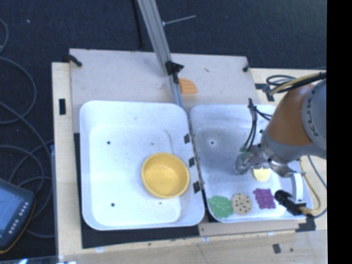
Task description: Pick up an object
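Inside, left bin (99,147) holds yellow bowl (165,175); right bin (220,131) holds toys.

Bowl (165,175) sits in the left bin (110,125). Over in the right bin (220,131), a leaf (220,205), cookie (241,203) and grape bunch (264,198) line its near edge, gripper (246,164) just behind them.

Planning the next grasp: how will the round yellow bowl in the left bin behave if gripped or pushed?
The yellow bowl looks like rigid plastic, probably light. Upright on its base, it would likely slide rather than roll. Its smooth rim may slip between narrow fingers.
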### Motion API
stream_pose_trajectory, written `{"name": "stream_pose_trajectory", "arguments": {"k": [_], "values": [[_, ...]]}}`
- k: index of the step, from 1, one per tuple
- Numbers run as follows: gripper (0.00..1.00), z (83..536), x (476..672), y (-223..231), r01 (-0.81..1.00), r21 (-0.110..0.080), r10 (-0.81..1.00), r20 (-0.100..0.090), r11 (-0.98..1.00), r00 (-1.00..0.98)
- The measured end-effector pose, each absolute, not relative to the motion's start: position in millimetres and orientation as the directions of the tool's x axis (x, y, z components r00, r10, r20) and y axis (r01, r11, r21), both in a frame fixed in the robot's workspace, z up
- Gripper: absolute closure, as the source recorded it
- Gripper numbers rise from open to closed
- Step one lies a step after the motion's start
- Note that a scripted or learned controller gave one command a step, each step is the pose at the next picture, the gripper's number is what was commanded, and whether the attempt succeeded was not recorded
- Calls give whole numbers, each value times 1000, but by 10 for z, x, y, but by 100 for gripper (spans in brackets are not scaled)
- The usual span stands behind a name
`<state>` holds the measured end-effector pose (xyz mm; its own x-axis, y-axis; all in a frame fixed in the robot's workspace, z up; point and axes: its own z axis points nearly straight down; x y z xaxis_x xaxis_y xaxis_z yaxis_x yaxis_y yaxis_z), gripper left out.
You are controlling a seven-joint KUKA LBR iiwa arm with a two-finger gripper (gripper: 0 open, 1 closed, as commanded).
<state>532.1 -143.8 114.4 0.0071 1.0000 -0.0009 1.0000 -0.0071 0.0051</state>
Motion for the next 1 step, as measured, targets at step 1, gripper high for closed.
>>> {"name": "stream_pose_trajectory", "arguments": {"k": [1], "values": [[100, 1784, 5346, -1484, 1000, 8, 1000, -3, 3, -3]]}}
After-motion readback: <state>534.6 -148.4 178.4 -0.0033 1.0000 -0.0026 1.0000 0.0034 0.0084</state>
